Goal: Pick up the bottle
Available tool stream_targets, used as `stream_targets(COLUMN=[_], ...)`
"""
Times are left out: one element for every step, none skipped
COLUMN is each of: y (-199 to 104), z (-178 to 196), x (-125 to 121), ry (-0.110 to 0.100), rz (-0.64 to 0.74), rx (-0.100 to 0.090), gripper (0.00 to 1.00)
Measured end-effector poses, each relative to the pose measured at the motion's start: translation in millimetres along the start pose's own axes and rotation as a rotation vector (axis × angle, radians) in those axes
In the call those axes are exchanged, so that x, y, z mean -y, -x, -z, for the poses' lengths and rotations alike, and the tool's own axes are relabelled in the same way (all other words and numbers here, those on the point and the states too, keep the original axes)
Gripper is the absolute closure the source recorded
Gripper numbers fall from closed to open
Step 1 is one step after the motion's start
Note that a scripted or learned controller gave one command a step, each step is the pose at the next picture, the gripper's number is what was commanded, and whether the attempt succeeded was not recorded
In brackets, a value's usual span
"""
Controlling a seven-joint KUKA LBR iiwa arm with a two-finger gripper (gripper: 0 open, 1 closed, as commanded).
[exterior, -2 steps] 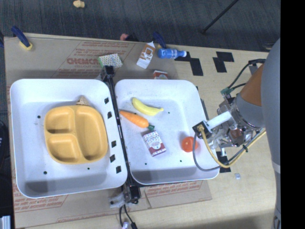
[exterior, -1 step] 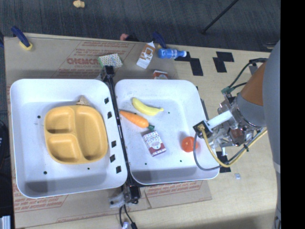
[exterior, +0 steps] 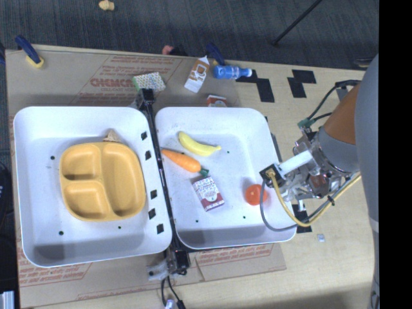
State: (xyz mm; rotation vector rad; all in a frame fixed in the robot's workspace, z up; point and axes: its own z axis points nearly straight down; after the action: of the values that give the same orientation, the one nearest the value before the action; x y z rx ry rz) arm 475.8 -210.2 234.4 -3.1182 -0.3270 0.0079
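This is looking like a robotics lab, not a home. The bench [exterior: 335, 250] is carrying flattened cardboard sheets [exterior: 122, 79] under two white bins [exterior: 26, 192], and blue clamps [exterior: 29, 51] are gripping its far edge. Black tape marks [exterior: 302, 82] are sitting on the bench top beyond the gripper [exterior: 283, 179]. The things lying in the bin just left of it are toy food (plastic banana [exterior: 198, 145], carrot [exterior: 181, 161]). Loose cables [exterior: 283, 214] are hanging from the arm's wrist, and dark carpet [exterior: 193, 11] is covering the floor.
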Motion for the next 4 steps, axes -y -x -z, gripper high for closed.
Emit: stream_targets(y=[0.0,-0.3,-0.2,-0.1], z=[-0.4,5.8,12.1,5.9], x=[0.1,-0.3,-0.6,0.0], ry=[-0.001,0.003,0.003,0.000], rz=[0.001,0.023,0.000,0.033], rx=[0.000,-0.002,-0.002,-0.001], gripper=[1.00,1.00,1.00,1.00])
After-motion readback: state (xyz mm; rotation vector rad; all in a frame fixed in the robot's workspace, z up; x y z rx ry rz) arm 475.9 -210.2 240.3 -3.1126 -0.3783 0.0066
